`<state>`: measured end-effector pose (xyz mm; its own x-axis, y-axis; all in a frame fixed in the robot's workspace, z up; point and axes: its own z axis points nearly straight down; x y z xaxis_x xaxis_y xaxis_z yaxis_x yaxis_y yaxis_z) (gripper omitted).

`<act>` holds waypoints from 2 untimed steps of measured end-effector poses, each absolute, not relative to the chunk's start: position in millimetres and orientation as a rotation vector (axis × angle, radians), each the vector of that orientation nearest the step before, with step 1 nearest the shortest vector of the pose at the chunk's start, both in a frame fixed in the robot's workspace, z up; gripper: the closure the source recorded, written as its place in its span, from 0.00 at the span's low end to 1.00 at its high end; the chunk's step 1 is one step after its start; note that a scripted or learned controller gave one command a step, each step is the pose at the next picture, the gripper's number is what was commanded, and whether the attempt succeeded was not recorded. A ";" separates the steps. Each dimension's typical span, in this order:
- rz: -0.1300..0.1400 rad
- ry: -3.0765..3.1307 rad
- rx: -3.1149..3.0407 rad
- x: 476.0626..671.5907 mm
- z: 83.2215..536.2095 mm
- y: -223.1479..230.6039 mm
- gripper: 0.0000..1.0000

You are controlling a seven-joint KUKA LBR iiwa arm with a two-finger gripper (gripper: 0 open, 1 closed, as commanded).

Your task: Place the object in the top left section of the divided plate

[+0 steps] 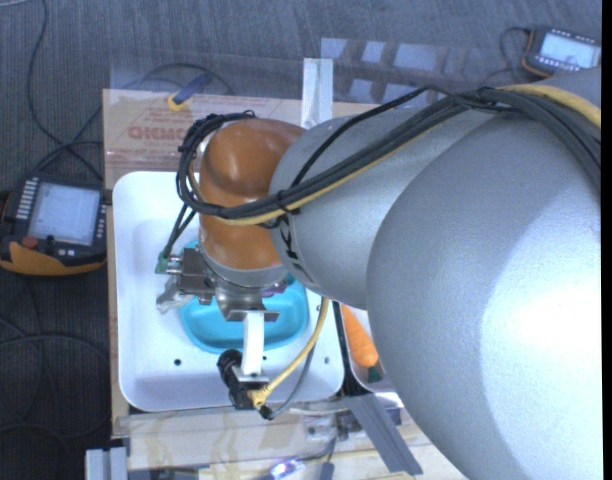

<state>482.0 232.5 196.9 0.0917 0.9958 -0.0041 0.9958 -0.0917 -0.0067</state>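
Arm [386, 228] over blue divided plate [201, 330] in left bin [136, 268]; pincer hidden

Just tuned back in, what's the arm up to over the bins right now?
The grey arm is stretched in from the right over the left white bin, its orange wrist band hanging right above the blue divided plate. The wrist hides most of the plate and the gripper's working end, so I can't tell whether it carries anything. An orange, carrot-like object lies in the right bin, partly tucked under the arm. Nothing is visibly placed in the plate's sections yet, though most of them are hidden.
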 end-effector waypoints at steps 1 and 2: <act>0.009 -1.981 -2.438 483.0 250.8 217.1 0.00; 0.007 -2.437 -1.980 519.7 219.5 232.6 0.00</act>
